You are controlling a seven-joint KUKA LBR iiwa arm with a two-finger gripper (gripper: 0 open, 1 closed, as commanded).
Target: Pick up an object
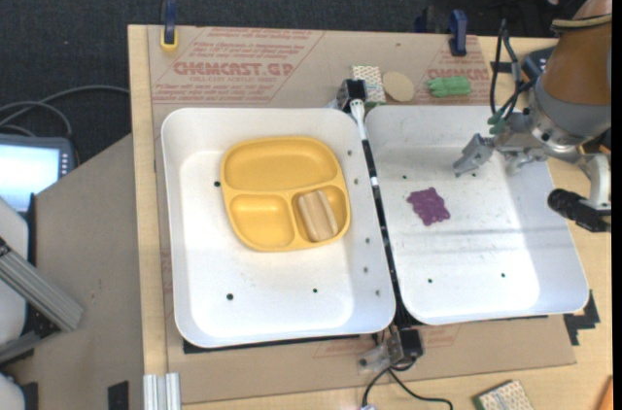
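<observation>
Two grey fingers of the gripper [498, 153] spread apart above the right bin [544, 296], near its back edge, with nothing between them — you have no object in hand yet, so the pick is still to do. Nearest target, I judge, is the purple object [428, 205], lying flat on the bin floor, forward and left of the fingers, with open floor around it. Across the divide, the left bin [194, 233] holds a yellow divided tray [282, 167] with a tan piece [316, 215] in its lower right compartment. Behind the bins lie a green item [449, 86] and a tan disc [398, 86] — out of your way.
</observation>
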